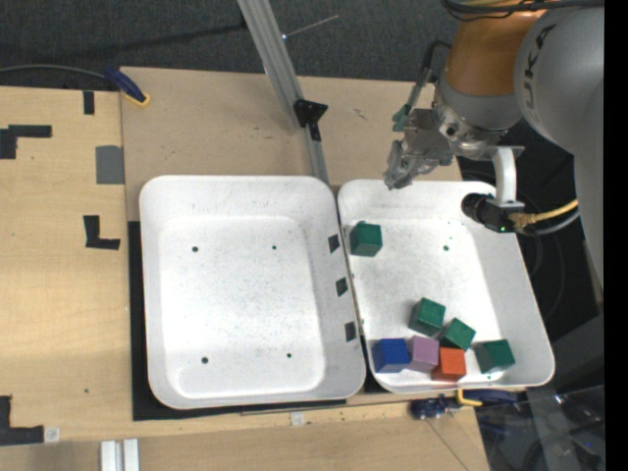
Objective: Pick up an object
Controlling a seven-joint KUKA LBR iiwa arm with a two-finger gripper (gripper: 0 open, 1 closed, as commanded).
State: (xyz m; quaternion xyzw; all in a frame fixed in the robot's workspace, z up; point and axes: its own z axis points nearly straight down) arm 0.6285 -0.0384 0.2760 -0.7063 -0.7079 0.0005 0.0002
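End effector (402, 173) hangs over right bin's (520, 292) far rim, beyond green cube (366, 238)

Bench (59, 292): light wood top, black tape marks and one grey patch (109, 164) on the left side. Two white bins sit on it side by side, touching along the middle: left bin (157, 292), right bin (520, 292). Black mat (137, 400) shows under the left bin at its left and front edges. Blue-yellow clamp (129, 84) at the bench's far edge, another (439, 406) at the near edge, just in front of the right bin.
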